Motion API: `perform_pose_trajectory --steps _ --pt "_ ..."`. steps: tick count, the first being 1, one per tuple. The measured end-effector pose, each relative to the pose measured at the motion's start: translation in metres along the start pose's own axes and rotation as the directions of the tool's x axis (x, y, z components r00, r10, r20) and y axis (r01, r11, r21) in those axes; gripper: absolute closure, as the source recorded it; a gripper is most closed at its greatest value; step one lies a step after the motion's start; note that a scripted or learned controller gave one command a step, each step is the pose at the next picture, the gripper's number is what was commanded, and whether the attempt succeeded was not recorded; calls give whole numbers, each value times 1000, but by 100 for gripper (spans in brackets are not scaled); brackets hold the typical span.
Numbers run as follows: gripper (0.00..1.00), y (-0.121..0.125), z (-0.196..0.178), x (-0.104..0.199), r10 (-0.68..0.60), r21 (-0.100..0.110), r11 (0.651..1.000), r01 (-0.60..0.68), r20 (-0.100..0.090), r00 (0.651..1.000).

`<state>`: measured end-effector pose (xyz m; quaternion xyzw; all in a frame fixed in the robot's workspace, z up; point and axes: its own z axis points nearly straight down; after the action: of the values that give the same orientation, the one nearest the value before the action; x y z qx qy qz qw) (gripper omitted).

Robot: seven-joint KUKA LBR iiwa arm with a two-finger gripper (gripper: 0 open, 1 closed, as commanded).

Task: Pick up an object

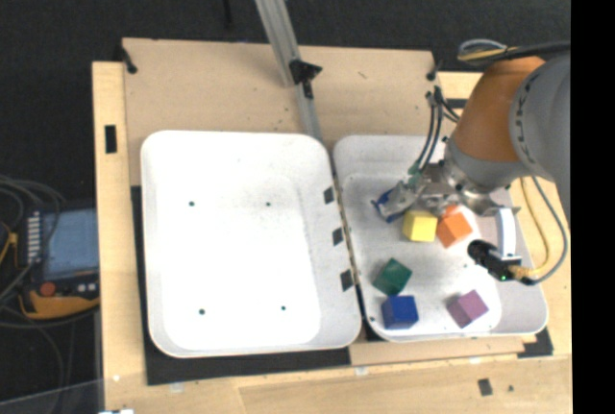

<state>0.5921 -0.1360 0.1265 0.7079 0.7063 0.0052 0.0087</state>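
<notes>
Two shallow white bins sit side by side on a wooden bench. The right bin [370,162] holds five small blocks. A yellow block [420,228] touches an orange block [455,228] at its 3 o'clock. A green block [392,277] lies at the yellow block's 7 o'clock, with a blue block [400,310] just below it and a purple block [467,307] toward 4 o'clock. The grey arm's gripper [415,198] hangs just above the yellow block, at its 12 o'clock; whether it is released or clenched cannot be told.
</notes>
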Motion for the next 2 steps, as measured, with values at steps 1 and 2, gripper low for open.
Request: perform_pose_trajectory --steps 1,2 --pt "100 -4 -3 -1 7 13 1000 -7 -3 1000" --pt "100 3 -48 -3 -4 14 1000 4 -3 1000"
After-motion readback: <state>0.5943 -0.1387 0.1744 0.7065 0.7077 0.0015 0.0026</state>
